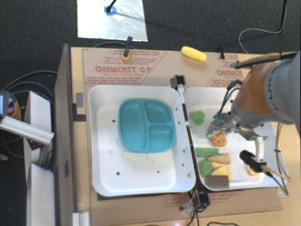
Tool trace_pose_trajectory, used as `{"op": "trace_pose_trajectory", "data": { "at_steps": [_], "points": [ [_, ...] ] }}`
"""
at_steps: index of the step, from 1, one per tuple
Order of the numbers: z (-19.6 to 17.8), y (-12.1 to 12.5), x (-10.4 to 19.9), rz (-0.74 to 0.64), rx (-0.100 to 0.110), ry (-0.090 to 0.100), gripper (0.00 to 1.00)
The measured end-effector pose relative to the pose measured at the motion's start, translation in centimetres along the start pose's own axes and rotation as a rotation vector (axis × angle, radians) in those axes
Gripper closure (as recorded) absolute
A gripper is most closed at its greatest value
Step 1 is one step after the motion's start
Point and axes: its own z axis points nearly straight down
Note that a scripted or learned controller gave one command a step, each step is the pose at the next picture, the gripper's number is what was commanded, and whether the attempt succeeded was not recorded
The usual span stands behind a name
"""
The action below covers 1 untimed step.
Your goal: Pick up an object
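Orange with a touch of green, a small toy piece (218,140) lies on the floor of the right bin (207,98), about midway between its far and near walls and somewhat left of its middle. The gripper (217,129) is low over the bin, with its tip just on the far side of the orange piece. They are so close that touching and a thin gap look the same. Whether the gripper is spread wide or drawn narrow cannot be told, and nothing can be seen held in it. The grey arm (270,95) with its orange band comes in from the right, over the far right part of this bin.

Left of the gripper and a little farther back sits a green floret (197,117), apart from the orange piece. On the near side of the orange piece a long green piece (207,151) lies crosswise. Nearer still are a tan piece (220,159), a leafy green piece (205,167), a yellow piece (224,172) and a brown block (218,181), crowded together at the near left corner.

The left bin (106,126) holds a teal divided plate (146,126) lying flat. On the desk (141,67) beyond the bins, a yellow banana-shaped thing (194,53) rests well apart from the gripper.
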Motion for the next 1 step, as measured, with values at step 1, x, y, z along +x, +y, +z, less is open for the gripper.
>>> {"op": "trace_pose_trajectory", "data": {
  "at_steps": [1],
  "points": [
    [-9.34,5.77,8.75,-0.013,-0.007,0.005,1.0]
  ]
}}
